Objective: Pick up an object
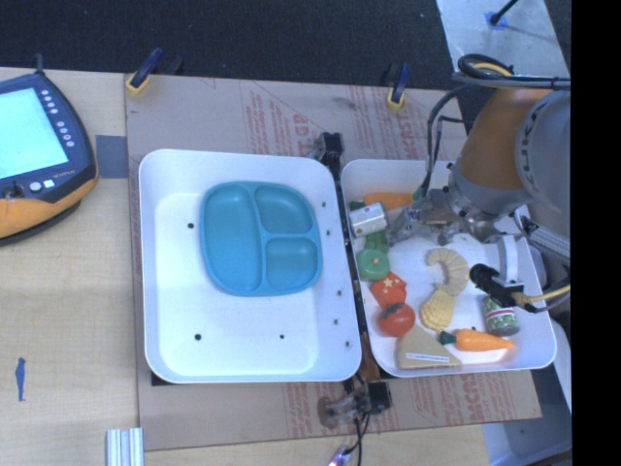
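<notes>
Orange-banded arm: gripper (427,212) low at right bin's (543,352) far edge; finger state unreadable.
Risk: crowded toys, carrot (388,200) may slip.

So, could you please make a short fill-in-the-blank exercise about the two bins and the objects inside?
1. The divided plate in the left bin has the colour ____.
2. The plate has ____ compartments.
3. The toy carrot lies in the ____ bin.
4. The arm hangs above the ____ bin.

Missing words: blue; three; right; right

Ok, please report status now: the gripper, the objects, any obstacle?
Arm over right bin, far end. Toy food loose in the bin, nothing seen lifted. Blue plate alone in left bin.
</notes>
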Action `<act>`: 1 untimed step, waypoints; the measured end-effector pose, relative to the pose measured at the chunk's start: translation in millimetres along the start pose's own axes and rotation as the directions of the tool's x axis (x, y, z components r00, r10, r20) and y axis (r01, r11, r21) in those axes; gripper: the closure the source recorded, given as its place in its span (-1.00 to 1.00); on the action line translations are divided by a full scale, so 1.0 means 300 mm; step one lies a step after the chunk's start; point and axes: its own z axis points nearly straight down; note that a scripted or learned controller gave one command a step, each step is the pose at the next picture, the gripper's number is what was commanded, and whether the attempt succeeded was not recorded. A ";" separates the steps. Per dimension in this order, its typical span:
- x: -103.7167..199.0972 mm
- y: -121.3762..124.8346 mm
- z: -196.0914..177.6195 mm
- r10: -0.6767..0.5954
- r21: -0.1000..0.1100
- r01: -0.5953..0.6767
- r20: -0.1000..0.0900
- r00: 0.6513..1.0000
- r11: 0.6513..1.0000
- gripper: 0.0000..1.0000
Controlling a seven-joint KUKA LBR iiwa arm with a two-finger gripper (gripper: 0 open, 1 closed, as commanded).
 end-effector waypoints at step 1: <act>-0.094 0.097 -0.002 0.005 -0.003 -0.005 -0.001 1.000 1.000 -1.00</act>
